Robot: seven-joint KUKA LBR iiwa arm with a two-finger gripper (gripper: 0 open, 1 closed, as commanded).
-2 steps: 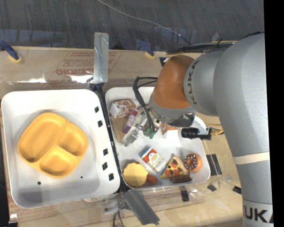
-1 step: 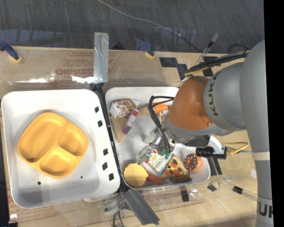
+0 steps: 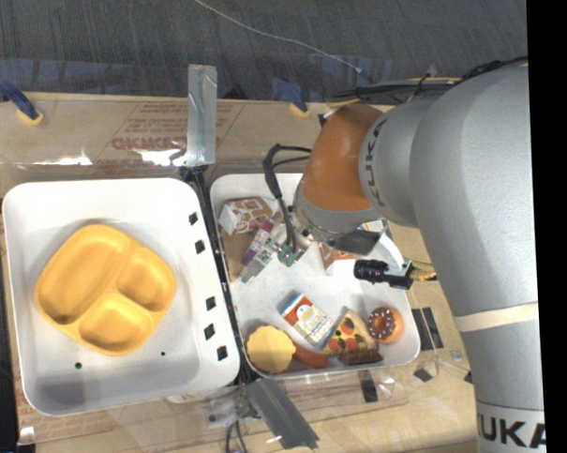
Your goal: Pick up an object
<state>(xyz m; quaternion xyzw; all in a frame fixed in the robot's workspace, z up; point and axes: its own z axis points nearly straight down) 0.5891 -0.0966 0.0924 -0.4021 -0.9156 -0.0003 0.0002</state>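
Several toys lie in the right bin [image 3: 228,190], none lifted yet. My gripper [image 3: 286,244] hovers above its centre; grip unclear.

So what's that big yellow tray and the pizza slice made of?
The yellow tray looks like smooth moulded plastic: soft shine, rounded compartments, one even colour. The pizza slice seems to be toy plastic too, with bright painted-looking toppings, though it is too small to be sure. Both bins look like glossy white plastic.
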